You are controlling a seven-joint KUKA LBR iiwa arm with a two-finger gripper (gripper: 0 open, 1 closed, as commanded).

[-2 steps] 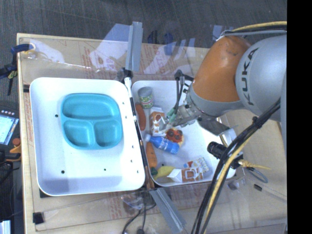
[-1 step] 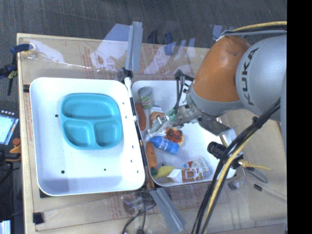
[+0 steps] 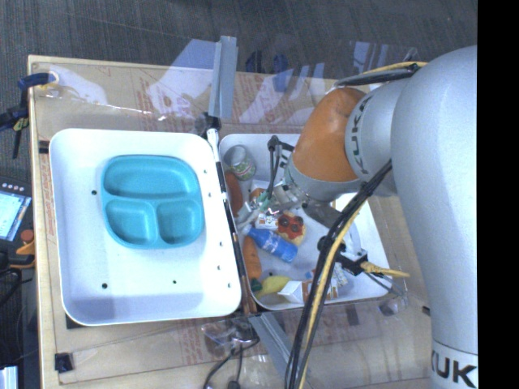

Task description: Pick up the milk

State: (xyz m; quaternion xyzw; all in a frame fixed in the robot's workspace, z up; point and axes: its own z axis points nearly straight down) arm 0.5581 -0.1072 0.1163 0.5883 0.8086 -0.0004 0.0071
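We've got the gripper [image 3: 272,209] down in the right bin [image 3: 366,232], buried in clutter, so we can't tell its state. Honestly can't pick out the milk; there's a blue bottle [image 3: 272,245] just below it.

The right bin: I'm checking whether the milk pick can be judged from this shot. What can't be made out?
- Gripper: the arm's orange band and wrist cover it; its state is unreadable.
- Milk: no item in the right bin is clearly it; the pile is small, blurred and partly under the arm.
- Right bin's far side: hidden by the grey arm.
- Cables cross the bin's front.
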